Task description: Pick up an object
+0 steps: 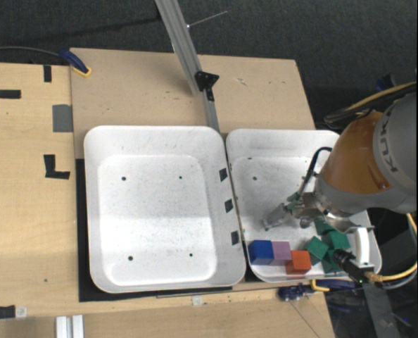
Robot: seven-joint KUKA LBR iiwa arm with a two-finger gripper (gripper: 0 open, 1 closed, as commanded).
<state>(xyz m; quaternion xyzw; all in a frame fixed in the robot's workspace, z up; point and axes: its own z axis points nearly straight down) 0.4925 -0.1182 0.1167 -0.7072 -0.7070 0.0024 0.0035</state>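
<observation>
In the right bin (pixel 279 138), several small blocks lie along the front edge: a blue cube (pixel 260 251), a purple block (pixel 281 250), an orange block (pixel 300 261) and dark green pieces (pixel 327 248). My gripper (pixel 285 214) hangs low over the bin's middle, just behind and above these blocks. The orange-banded wrist (pixel 357 164) sits over the bin's right side and hides part of it. A small green bit shows right at the gripper, and I cannot tell whether it is held.
The left bin (pixel 91 153) stands beside the right one, with black clips (pixel 227 204) on the shared wall. A slanted metal pole (pixel 184 41) comes down from the top to the bins' back edge. Cables (pixel 378 279) run at the front right.
</observation>
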